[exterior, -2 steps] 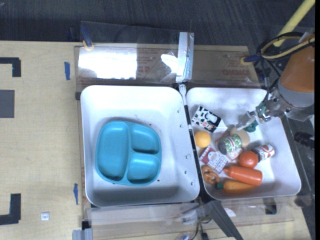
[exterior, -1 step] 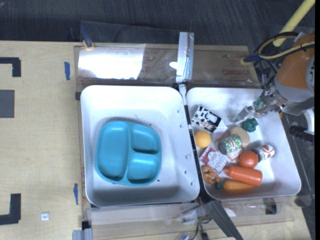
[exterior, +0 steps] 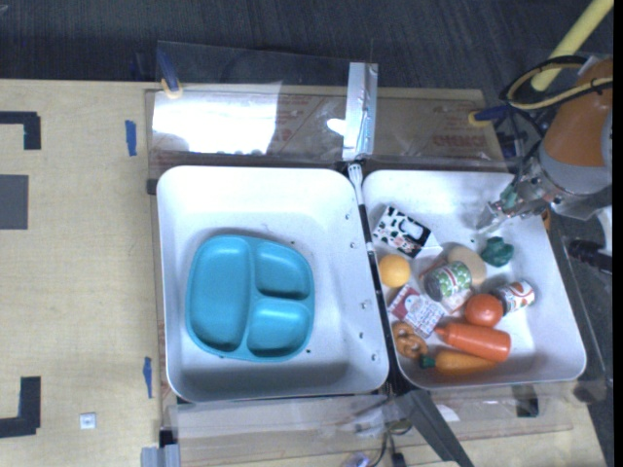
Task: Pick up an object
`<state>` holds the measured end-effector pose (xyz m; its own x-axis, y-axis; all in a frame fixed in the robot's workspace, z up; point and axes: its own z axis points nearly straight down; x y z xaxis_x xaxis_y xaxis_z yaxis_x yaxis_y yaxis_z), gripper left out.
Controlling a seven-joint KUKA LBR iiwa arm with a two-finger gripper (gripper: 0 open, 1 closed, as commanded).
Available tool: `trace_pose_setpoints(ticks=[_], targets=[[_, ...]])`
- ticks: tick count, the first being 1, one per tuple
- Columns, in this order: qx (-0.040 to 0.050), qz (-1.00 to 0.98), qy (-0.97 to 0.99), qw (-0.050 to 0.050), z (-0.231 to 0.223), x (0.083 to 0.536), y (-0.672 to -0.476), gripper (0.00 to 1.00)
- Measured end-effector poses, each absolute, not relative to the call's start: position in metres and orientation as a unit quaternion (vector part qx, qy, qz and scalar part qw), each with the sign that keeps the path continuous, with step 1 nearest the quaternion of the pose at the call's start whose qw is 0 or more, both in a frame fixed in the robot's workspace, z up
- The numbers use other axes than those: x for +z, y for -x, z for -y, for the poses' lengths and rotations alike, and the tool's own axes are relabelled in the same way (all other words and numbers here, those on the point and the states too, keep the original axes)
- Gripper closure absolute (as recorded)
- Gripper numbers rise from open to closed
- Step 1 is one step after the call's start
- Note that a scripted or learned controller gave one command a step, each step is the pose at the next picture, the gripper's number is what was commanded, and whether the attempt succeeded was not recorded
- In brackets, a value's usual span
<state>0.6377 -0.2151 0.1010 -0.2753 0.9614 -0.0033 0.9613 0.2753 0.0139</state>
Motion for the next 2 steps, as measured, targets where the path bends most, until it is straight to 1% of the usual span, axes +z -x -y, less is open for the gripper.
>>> trace_pose_setpoints(ticks=[1, 2], targets=[[0.0052, -0.799, -0.601, 0.003, 0.213, 0.100, -0.637, 0.00], [0.0002, -0.845, -0.535, 0.000, 0.224, 0.119, -0.588, 0.00]])
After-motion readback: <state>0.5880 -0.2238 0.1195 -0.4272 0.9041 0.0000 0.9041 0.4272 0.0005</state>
